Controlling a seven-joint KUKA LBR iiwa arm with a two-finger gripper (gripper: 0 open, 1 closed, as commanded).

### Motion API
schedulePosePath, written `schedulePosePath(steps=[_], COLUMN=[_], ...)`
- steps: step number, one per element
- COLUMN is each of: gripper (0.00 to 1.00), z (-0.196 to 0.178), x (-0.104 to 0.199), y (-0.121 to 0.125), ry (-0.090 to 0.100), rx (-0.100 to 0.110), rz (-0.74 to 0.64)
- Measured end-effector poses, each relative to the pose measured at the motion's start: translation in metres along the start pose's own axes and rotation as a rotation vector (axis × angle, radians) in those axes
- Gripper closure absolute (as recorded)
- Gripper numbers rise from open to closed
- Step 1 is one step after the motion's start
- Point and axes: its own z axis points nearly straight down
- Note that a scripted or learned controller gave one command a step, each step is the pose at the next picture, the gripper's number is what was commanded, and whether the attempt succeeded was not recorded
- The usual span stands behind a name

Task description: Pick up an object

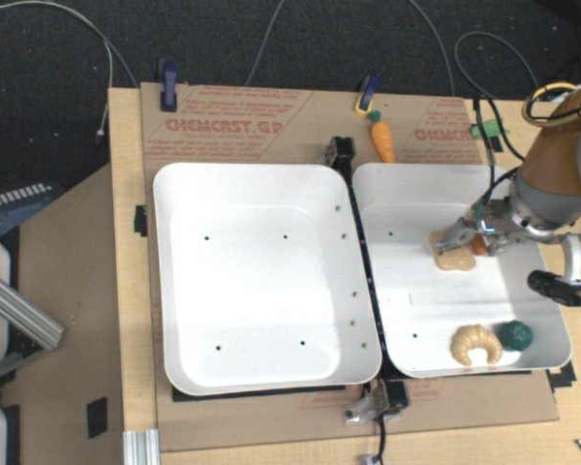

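My gripper (473, 236) hangs low in the right bin (407, 289), near its far right side. Its tip is right above a flat tan piece (454, 259) that lies on the bin floor. A small red-orange bit (480, 246) shows just beside the tip. Whether the gripper touches the tan piece I cannot tell. A tan croissant (475, 345) and a dark green ball (515, 335) lie side by side at the bin's near right corner, apart from the gripper.
The left bin (174, 260) stands beside the right one, their rims meeting in the middle. An orange carrot (382, 141) lies on the cardboard behind the right bin. Clamps and cables sit along the far edge. The arm's orange band (554, 158) rises at the right.
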Motion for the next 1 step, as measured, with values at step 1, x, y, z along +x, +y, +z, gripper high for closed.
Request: schedulePosePath(steps=[1], gripper=[1.0], z=[-0.0114], x=[-0.0005], y=[0.001], ry=[-0.002], rx=[-0.003], rz=[0.0])
